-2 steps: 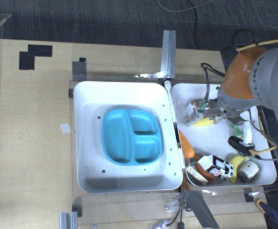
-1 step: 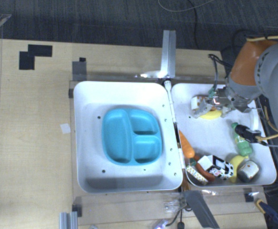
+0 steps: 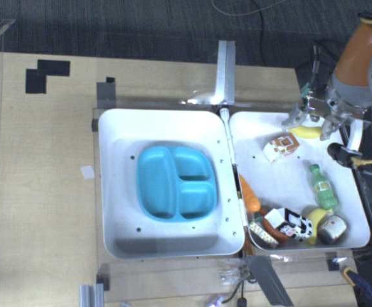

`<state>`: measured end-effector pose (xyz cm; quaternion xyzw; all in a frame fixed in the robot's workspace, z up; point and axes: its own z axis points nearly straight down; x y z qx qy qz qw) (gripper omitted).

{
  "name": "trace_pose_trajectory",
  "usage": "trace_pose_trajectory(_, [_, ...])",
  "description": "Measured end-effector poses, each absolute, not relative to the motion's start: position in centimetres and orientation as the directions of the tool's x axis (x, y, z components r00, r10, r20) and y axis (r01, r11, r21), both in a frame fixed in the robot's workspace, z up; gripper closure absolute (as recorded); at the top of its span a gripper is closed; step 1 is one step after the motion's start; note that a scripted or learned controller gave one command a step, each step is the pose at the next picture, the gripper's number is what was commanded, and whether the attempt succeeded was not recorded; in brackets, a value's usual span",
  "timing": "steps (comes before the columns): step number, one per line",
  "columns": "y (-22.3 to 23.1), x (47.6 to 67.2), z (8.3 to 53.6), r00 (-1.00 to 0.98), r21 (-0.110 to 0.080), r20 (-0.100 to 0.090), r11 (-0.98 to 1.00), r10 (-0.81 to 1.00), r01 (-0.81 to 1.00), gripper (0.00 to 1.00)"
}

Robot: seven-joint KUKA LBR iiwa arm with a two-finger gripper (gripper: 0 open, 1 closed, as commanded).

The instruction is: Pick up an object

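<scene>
My gripper hangs over the far right corner of the right bin, below the arm's orange band. It stands open, its fingers spread to either side of a yellow banana-like object lying on the bin floor. Nothing is lifted between them. Just in front lies a small white and brown carton. A green bottle lies farther forward near the right wall.
The right bin's front holds an orange carrot, a black-and-white toy, a yellow ball, a grey ball and a red-brown item. A blue divided tray sits in the left bin.
</scene>
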<state>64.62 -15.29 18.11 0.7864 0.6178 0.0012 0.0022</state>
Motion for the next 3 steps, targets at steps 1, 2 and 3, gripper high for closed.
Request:
trace_pose_trajectory(1, [-11.1,59.5,8.9,0.071,0.008,0.0,-0.071,0.997,0.997,0.0])
trace_pose_trajectory(2, [-8.7,64.3,8.8,0.036,-0.003,-0.002,-0.036,0.999,0.999,0.0])
trace_pose_trajectory(3, [-8.5,64.4,9.7,0.03,-0.002,0.0,-0.03,1.0,1.0,1.0])
